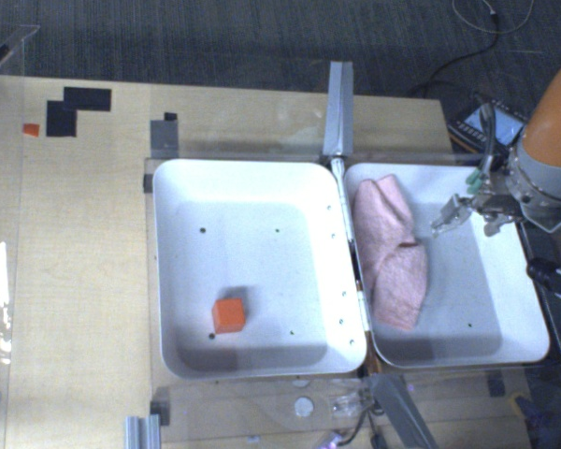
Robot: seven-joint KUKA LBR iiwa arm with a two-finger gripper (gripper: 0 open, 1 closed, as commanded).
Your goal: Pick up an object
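A small orange cube point(229, 315) lies in the left white bin point(178, 251), toward its front. A crumpled pink cloth point(391, 251) lies along the left side of the right white bin point(514, 344). My gripper point(466, 221) hangs over the right bin's upper right part, just right of the cloth and apart from it. Its two fingers are spread open, one pointing left toward the cloth, and nothing sits between them. The arm's orange band point(553, 129) shows at the right edge.
A metal divider post point(339, 110) stands behind the seam between the bins. Black and orange markers point(70, 110) sit on the wooden bench at far left. Cables and a device point(486, 124) lie behind the right bin.
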